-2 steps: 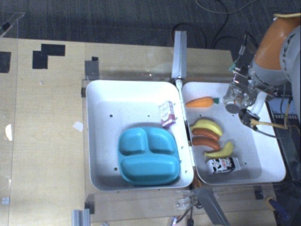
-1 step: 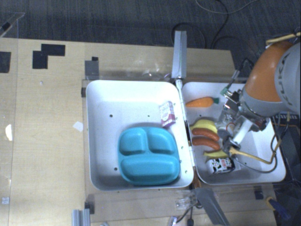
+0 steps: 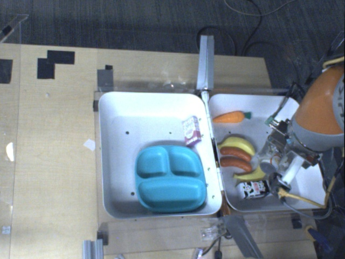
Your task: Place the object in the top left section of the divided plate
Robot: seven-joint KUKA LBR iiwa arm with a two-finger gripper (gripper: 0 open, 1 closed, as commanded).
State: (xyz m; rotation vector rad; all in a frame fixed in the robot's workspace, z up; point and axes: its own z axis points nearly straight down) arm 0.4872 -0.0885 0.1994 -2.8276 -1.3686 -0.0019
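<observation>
A pale wooden bench holds two white bins. The blue divided plate (image 3: 170, 178) sits near the left bin's (image 3: 116, 144) front edge. The gripper (image 3: 275, 163) hangs over the right bin's toy food; its grip cannot be told. Picking comes first.

The robot arm (image 3: 323, 109) comes in from the right edge of the frame. Its big orange band sits at the middle right, round and bright. Below the band the grey wrist bends down and to the left. The gripper (image 3: 277, 169) hangs at the lower right of the frame, tilted, with wires and small metal parts around it.
</observation>
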